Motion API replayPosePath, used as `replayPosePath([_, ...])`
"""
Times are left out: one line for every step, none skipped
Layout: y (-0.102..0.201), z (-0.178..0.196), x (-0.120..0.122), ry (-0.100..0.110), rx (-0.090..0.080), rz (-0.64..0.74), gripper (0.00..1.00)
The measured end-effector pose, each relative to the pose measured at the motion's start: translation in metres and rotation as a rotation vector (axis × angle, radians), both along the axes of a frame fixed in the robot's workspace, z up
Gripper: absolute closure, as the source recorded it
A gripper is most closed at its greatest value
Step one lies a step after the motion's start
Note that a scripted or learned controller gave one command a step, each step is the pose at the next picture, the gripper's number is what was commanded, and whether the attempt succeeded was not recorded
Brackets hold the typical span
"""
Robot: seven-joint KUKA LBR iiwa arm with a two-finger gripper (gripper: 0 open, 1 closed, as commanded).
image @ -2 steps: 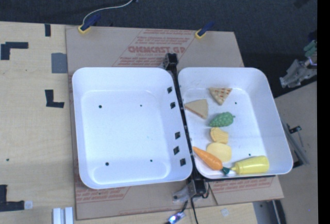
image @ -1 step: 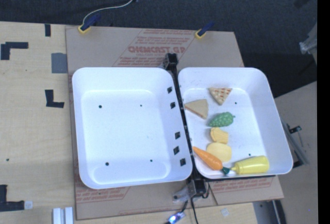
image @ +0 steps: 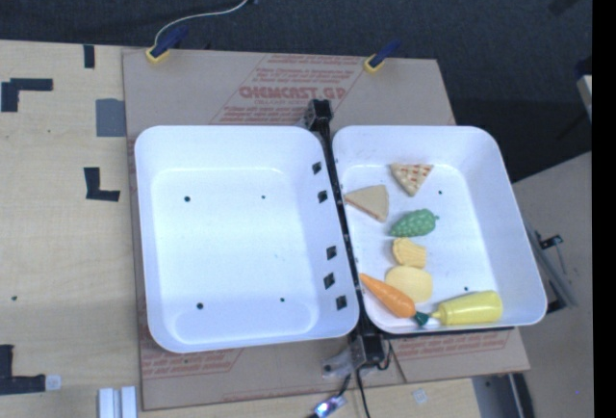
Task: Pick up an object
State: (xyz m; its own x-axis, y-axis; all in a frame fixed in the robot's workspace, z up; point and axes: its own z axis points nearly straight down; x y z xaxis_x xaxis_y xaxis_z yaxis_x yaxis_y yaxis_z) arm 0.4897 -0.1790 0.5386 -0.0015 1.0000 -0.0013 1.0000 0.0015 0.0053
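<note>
Two white bins sit side by side on the desk. The left bin (image: 231,233) lies beside the right bin (image: 481,214), which holds toy food: a waffle wedge (image: 411,176) near its far edge, a sandwich slice (image: 368,202), green grapes (image: 415,222), a yellow piece (image: 409,253), a potato (image: 410,284), a carrot (image: 388,295) and a yellow corn cob (image: 470,308) along its near edge.

Two shallow white plastic bins: the left white bin (image: 231,243) shows small dark dots on its floor, and the right white bin (image: 481,214) carries coloured toy foods. These are a tan waffle-patterned wedge (image: 411,177), a beige slice (image: 368,202), a bumpy green cluster (image: 414,223), a ridged yellow piece (image: 409,254), a pale yellow lump (image: 411,284), an orange carrot (image: 388,295) and a yellow corn cob (image: 470,308). Brown cardboard (image: 279,93) bears red lettering.
</note>
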Motion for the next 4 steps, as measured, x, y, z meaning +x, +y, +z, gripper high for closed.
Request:
replayPosePath([-0.001, 0.007, 0.003, 0.003, -0.002, -0.001, 1.0])
replayPosePath([0.091, -0.115, -0.007, 0.019, 0.005, 0.007, 1.0])
replayPosePath([0.083, -0.009, -0.005, -0.006, -0.001, 0.0, 1.0])
replayPosePath([0.083, -0.005, -0.005, 0.004, -0.001, 0.0, 1.0])
